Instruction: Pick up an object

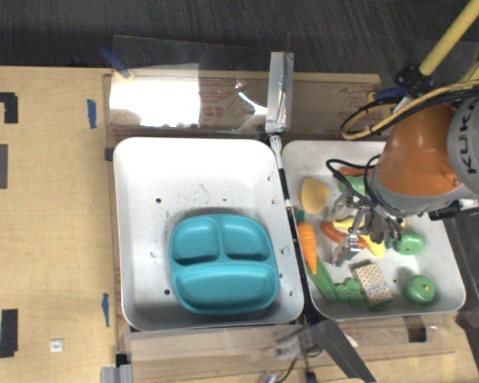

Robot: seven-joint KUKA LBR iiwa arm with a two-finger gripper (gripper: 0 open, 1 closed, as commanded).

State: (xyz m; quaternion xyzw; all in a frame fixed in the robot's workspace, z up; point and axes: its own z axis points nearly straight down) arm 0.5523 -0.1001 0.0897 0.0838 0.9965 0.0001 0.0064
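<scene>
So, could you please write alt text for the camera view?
The gripper reaches into the right bin among toy foods: a carrot, a green apple, a yellow piece. The left bin holds a teal divided plate.

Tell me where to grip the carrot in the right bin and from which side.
Grip the carrot across its thicker upper half, coming straight down. It lies flat, lengthwise along the right bin's left wall, so fingers likely fit best closing across its width, though the wall side looks tight.

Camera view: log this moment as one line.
arm over right bin | pincer low among toys | carrot at left wall | teal tray in left bin
</scene>
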